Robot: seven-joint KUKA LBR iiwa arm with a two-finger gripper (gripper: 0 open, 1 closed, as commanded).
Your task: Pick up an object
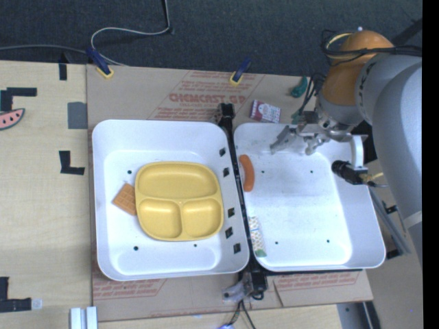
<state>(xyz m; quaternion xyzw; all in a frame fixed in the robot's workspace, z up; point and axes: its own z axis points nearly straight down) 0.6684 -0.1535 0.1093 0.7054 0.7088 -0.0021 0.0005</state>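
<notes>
An orange sausage-shaped object [247, 173] lies against the left wall of the right bin [357, 252]. A small patterned strip [256, 236] rests lower along the same wall. In the left bin [110, 252] sits a yellow divided plate [180, 200], with a tan cracker-like piece [125, 199] poking out from under its left side. My gripper [296, 144] hangs over the far edge of the right bin, its grey fingers [280, 142] spread open with nothing between them. It is well to the right of the orange object.
A small red and white packet [264, 111] lies on the cardboard behind the bins. Black clips run along the divide between the bins [230, 184]. The arm's bulk [405, 136] covers the right bin's far right side. A cable [130, 33] loops at the back.
</notes>
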